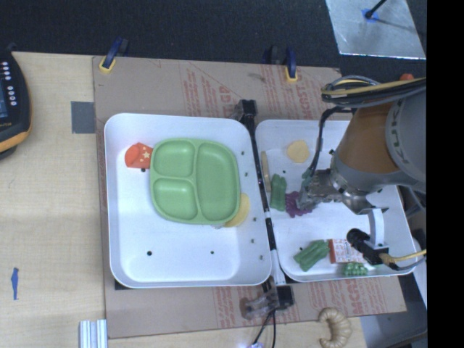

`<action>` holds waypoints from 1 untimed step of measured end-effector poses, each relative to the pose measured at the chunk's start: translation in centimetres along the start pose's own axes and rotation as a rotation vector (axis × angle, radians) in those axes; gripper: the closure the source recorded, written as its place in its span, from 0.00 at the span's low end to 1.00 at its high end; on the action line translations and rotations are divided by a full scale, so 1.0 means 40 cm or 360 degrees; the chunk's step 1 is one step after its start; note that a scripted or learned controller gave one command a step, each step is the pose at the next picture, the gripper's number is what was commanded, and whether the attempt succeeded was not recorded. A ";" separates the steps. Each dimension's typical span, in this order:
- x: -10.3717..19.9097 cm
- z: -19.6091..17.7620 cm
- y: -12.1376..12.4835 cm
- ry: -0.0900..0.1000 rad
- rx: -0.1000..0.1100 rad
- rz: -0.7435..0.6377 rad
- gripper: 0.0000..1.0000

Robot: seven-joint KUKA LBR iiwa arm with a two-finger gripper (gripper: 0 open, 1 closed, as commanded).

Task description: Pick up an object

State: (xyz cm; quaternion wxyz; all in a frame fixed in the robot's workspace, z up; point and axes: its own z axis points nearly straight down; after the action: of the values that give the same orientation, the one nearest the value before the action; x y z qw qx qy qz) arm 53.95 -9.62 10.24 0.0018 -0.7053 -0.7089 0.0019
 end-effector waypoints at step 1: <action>-0.003 -0.025 0.000 -0.0001 0.0003 0.0000 1.00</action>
State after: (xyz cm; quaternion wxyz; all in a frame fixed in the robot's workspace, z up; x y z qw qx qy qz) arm 53.94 -9.74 11.24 0.0021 -0.7052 -0.7090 0.0027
